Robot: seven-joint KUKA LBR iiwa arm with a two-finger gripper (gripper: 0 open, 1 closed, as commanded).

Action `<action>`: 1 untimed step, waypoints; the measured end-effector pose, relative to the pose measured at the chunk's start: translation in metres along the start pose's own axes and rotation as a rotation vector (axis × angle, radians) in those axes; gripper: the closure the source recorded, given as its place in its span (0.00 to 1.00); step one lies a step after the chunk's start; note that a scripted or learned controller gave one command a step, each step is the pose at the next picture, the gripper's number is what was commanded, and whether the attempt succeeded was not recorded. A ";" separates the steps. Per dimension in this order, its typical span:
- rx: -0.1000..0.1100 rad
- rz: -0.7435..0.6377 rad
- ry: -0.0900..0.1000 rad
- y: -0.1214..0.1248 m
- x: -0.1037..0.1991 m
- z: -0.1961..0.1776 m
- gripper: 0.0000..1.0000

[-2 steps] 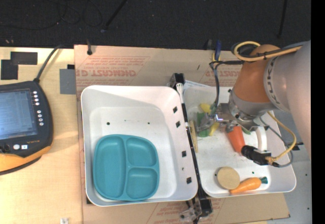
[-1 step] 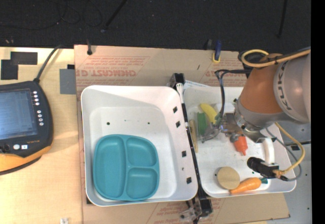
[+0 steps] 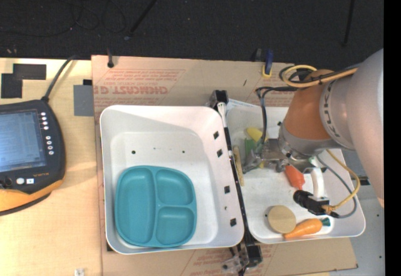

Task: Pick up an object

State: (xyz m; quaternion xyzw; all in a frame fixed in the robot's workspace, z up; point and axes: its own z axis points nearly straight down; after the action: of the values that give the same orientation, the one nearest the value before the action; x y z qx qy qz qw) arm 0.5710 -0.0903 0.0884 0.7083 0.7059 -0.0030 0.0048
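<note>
My gripper point(image 3: 257, 161) is low in the right bin point(image 3: 351, 224), near its left wall, with the grey arm and orange band coming in from the right. A yellow and green object point(image 3: 253, 134) lies just behind it. A small red-orange piece point(image 3: 294, 176) lies just to its right, partly under the wrist. Near the front of the bin are a round tan disc point(image 3: 281, 219) and an orange carrot point(image 3: 305, 228) side by side. Nothing can be seen held in the gripper.
The left bin point(image 3: 156, 124) holds a teal divided plate point(image 3: 155, 206) in its front part. A black divider strip point(image 3: 229, 162) runs between the two bins. A tablet-like pendant point(image 3: 25, 143) sits off the bench at the left.
</note>
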 end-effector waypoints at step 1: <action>0.001 -0.002 0.004 0.059 -0.002 0.000 0.00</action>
State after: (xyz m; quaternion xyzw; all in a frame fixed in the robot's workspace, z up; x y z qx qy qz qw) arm 0.6303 -0.0921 0.0881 0.7077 0.7065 -0.0022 0.0031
